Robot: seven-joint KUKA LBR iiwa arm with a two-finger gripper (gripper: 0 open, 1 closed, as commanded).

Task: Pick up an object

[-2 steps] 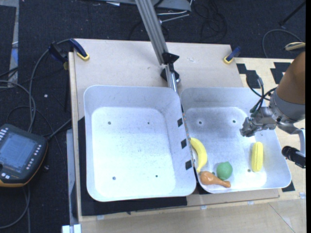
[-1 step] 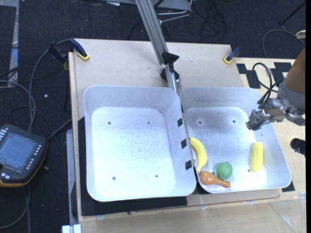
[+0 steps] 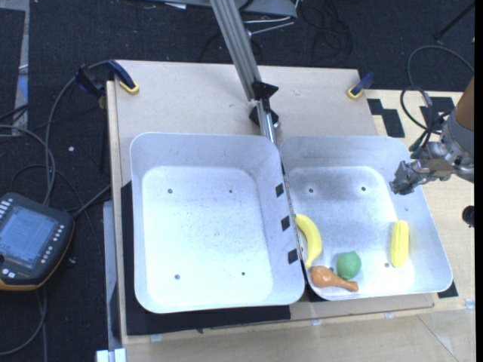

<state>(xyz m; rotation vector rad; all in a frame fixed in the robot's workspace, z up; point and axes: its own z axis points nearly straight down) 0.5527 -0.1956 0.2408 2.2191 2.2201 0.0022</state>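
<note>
Arm (image 3: 462,138) cut off at right; end effector (image 3: 402,179) blurred

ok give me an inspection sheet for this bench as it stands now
surface: pale bench top bearing two shallow white bins side by side, left bin and right bin
job's things: all in the right bin's near part: banana by the divider, green ball, orange drumstick-shaped toy, yellow corn-like piece
clutter: nothing seen
grippers: gripper over the right bin's right rim, nothing seen between its fingers
cables: black cables on the floor at left; more by the arm at right
surroundings: handheld control pendant on dark carpet, slanted metal pole, clamps at the bench's far corners
</note>
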